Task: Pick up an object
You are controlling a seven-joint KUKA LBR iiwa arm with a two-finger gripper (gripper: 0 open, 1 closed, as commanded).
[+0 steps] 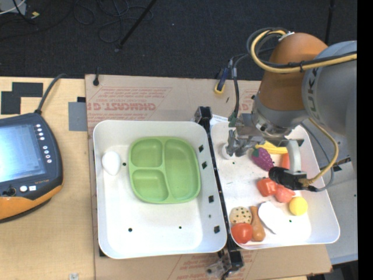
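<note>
Arm w/ orange band comes in from upper right of frame, wrist bent down over right bin (326, 226). Gripper (233, 146) sits low at that bin's upper-left corner, near the divider btwn bins; its state can't be told from this angle, and nothing is seen in its grasp.

Right bin contents, center-right to lower right of frame: purple grape bunch (263, 158) just right of gripper, w/ a yellow piece (276, 150) touching its upper side; red item (267, 186) below that; yellow lemon-like ball (298, 206) further right; white flat piece (271, 217) near bottom; cookie (240, 215), a brown piece (257, 222) and red tomato-like item (242, 233) clustered at bin's lower-left corner. A black part (285, 177) of the rig overlaps the red items.

Left bin (151, 238), center of frame: green divided plate (164, 170) w/ three compartments, and a white egg (111, 162) just left of it, apart from plate.

Far left of frame: a handheld pendant w/ screen (23, 162) on the bench.
</note>
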